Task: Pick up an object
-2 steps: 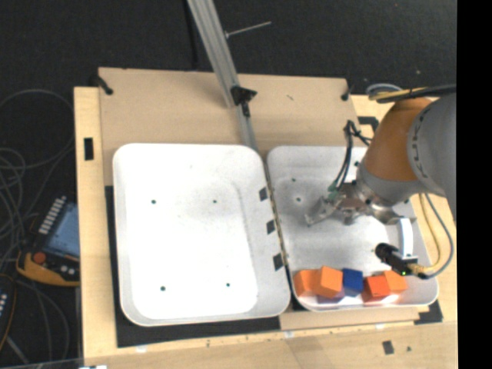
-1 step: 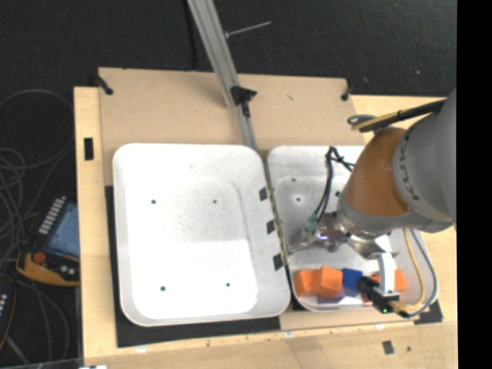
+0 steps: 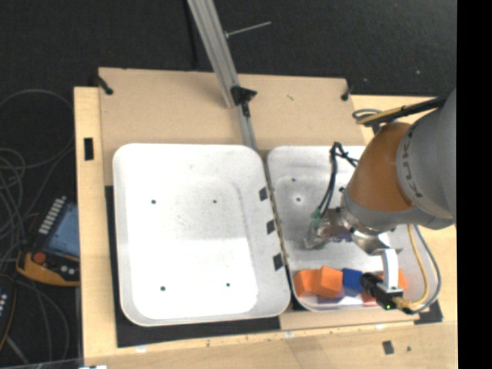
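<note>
My gripper (image 3: pixel 317 235) hangs over the middle of the right bin (image 3: pixel 296 179), below the arm's orange band. Whether anything sits between its tips is not visible. An orange block (image 3: pixel 318 281) lies at the bin's near edge, just below the gripper. Beside it to the right sit a blue block (image 3: pixel 352 280) and a small red piece (image 3: pixel 370 298). The arm covers the right part of this bin.
The left bin (image 3: pixel 192 229) is a wide white tray beside the right one. A slanted metal rail (image 3: pixel 219 48) runs from the top down to the gap between the bins. Cables and a handheld pendant (image 3: pixel 54 241) lie off the bench at left.
</note>
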Tool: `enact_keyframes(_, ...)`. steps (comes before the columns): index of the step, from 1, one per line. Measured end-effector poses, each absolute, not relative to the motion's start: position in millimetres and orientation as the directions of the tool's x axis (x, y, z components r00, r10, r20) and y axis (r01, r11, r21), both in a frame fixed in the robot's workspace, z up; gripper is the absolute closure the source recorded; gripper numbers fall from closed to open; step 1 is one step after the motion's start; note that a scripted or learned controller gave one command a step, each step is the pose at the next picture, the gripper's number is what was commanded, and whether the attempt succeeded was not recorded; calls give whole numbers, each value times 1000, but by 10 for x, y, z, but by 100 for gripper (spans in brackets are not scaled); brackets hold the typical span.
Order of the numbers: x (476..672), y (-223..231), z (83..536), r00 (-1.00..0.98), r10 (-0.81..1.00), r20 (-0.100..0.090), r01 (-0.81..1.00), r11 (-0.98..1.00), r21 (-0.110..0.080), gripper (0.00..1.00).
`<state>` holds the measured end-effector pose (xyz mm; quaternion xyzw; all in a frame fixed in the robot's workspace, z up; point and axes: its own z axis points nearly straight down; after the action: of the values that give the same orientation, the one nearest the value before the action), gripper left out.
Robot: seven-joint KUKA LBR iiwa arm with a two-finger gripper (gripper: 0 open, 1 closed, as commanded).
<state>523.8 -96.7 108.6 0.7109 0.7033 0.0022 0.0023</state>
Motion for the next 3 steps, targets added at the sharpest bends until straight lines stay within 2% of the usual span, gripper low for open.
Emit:
enact_keyframes(1, 5236, -965, 1080, 16, 1000, 0, 1000, -16, 7, 0)
enact_keyframes(2, 5899, -1449, 971, 3, 1000, -4, 1000, -3, 6, 0)
enact_keyframes(3, 5587, -1276, 976, 12, 1000, -2, 1000, -12, 2, 0)
